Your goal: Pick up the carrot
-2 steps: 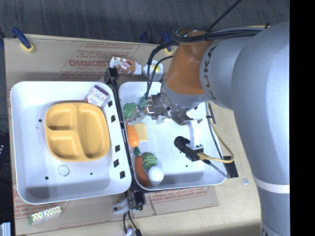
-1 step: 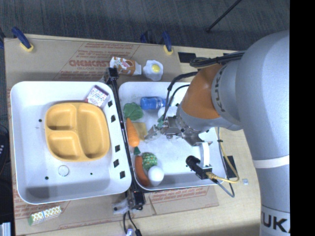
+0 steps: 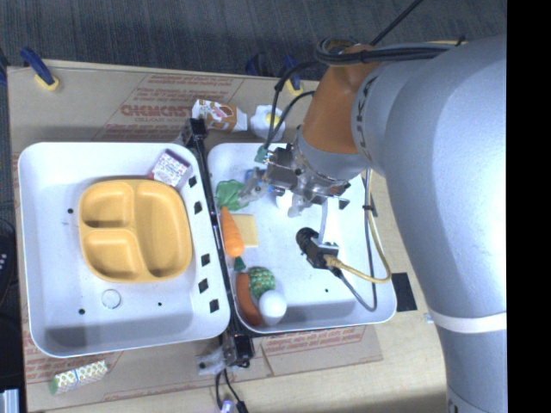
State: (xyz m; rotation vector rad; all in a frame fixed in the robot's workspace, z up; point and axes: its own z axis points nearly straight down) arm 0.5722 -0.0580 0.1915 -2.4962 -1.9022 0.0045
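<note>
A: Where does the carrot lie?

B: In the right bin, hard against the wall it shares with the left bin. It lies lengthwise along that wall, with its green leafy top at the far end. Nothing grips it.

A: What sits around the carrot?

B: A pale yellow flat piece touches its right side. Just nearer the camera than the carrot lie a green knobbly item, a white ball and a reddish-brown item, all bunched in the bin's near left corner.

A: And the tool?

B: The tool hangs over the far part of the right bin, to the right of the carrot's leafy top and apart from the carrot itself. Whether its fingers stand apart or together I cannot tell; the wrist hardware and cables hide them. The arm with its orange band comes in from the right of the carrot.

A: Left of the carrot?

B: Beyond the shared wall, the left bin holds a yellow divided tray and a small printed packet. Both bins rest on the bench.
</note>
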